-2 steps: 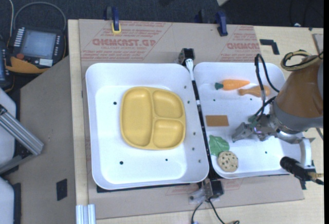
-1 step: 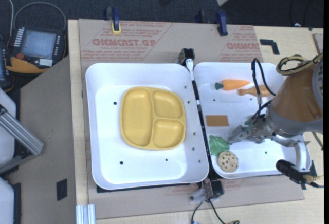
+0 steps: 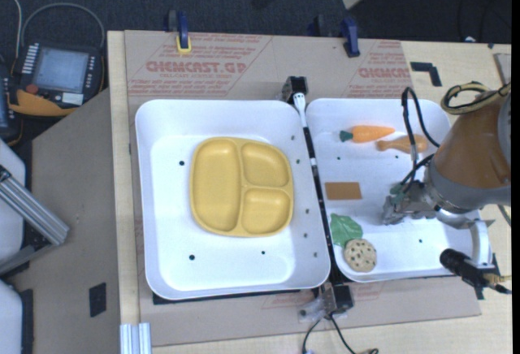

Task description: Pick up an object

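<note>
The arm (image 3: 475, 157) is a thick orange band over grey, black cables (image 3: 410, 121) looping beside it.

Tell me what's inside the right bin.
In the right bin: a carrot, drumstick, brown card, green leaf, cookie and the gripper; the arm covers its right side.

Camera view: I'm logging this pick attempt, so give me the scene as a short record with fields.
left bin: holds a yellow divided plate
right bin: toy carrot, drumstick, brown card, green leaf, cookie
gripper: low inside the right bin, right of the brown card
held object: none visible
</note>
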`<state>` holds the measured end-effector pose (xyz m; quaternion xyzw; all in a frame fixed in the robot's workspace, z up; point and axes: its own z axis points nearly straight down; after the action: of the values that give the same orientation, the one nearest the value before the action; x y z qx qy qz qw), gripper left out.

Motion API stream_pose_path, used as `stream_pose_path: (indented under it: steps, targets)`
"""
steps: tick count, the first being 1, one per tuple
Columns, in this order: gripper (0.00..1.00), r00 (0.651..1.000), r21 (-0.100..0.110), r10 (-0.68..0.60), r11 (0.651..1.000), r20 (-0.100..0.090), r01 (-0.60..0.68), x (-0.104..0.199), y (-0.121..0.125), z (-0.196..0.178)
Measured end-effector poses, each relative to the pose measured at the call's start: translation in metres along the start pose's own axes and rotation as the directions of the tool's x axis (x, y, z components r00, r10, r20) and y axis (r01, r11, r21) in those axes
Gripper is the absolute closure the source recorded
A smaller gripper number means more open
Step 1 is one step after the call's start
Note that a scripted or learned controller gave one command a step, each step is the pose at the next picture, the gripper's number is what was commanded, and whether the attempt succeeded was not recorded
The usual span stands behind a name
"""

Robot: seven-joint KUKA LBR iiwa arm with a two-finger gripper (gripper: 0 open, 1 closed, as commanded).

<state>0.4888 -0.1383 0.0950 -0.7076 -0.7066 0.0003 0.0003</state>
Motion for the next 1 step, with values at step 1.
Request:
stream_pose_path:
  steps: [1]
  targets:
    - [1.00,1.000,-0.008,-0.002,1.000,0.003,0.002,-0.0004,0.0017,-0.0636]
